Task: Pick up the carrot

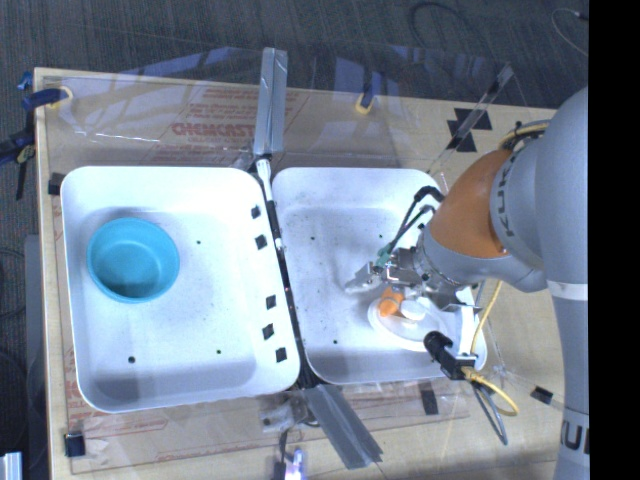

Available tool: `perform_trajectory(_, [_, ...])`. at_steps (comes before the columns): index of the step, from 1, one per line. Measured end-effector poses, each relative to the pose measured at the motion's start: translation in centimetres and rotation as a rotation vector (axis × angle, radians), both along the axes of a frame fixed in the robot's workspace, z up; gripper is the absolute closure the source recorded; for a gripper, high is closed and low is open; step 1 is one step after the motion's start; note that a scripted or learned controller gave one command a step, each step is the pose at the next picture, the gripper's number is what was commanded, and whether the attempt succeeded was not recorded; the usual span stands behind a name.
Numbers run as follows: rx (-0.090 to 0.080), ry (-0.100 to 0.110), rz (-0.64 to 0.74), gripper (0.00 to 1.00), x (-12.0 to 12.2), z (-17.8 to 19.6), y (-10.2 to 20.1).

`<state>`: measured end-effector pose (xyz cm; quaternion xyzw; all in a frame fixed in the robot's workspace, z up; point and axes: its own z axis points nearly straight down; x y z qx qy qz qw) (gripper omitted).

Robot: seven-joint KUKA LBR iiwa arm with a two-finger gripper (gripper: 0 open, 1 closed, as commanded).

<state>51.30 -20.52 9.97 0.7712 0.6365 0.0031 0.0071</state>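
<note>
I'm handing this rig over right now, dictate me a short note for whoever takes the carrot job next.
End effector: low in the right bin, right at the carrot.
Carrot: in the right bin's right half, lying in the bin beside a white piece; a grasp cannot be confirmed.
Blue bowl: left bin.
Done: approach to the carrot.
Left: secure the grasp, then lift.

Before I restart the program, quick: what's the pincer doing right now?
Pincer: down in the right bin beside the carrot; open or closed cannot be told.
</note>
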Motion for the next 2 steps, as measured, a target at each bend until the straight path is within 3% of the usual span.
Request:
perform_trajectory(1, [-0.004, -0.004, 0.003, 1.0, 0.2, 1.2, -0.1])
perform_trajectory(2, [0.01, 0.017, -0.211, 1.0, 2.9, 10.1, 4.9])
